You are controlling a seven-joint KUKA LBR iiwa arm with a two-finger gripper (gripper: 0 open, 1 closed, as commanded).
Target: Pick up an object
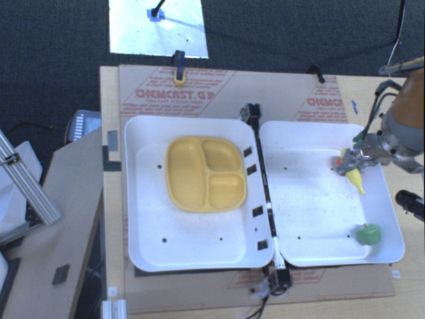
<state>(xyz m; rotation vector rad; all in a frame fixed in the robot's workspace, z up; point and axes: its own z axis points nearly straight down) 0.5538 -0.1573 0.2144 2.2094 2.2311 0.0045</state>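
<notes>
The gripper (pixel 350 163) hangs low in the right white plastic bin (pixel 312 254), beside a small yellow-and-orange toy (pixel 357 180); whether it grips, I cannot tell. It should centre squarely over the toy before lifting straight up.

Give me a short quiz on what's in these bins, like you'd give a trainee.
1. True or false: the yellow tray lies in the left bin.
2. Which thing sits nearest the right bin's front right corner? A) green object B) yellow object C) tray
3. Fill in: the gripper hovers at the ___ object.

Key: 1 true; 2 A; 3 yellow.
</notes>
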